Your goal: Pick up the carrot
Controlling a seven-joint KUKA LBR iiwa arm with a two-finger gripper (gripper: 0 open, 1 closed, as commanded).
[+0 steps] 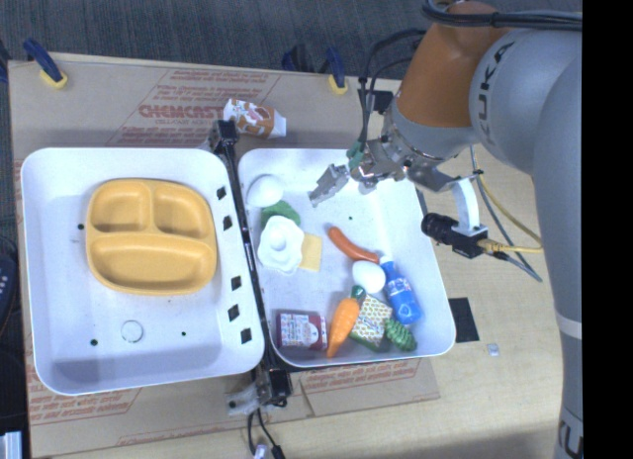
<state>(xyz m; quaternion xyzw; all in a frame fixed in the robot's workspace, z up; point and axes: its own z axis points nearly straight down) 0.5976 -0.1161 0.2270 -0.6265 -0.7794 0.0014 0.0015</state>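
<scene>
The carrot (342,321) is orange with a small green top and lies upright near the front edge of the right bin (431,267), between a red packet (300,329) and a patterned green pouch (374,321). My gripper (344,179) hangs over the back of that bin, well behind the carrot and apart from it. Its fingers look open, and nothing sits between them.
An orange sausage (352,244), a white egg (369,276) and a blue bottle (400,292) lie just behind the carrot. White and green items (280,239) and a cheese slice (312,251) sit to the left. A yellow divided tray (151,232) is in the left bin (49,279).
</scene>
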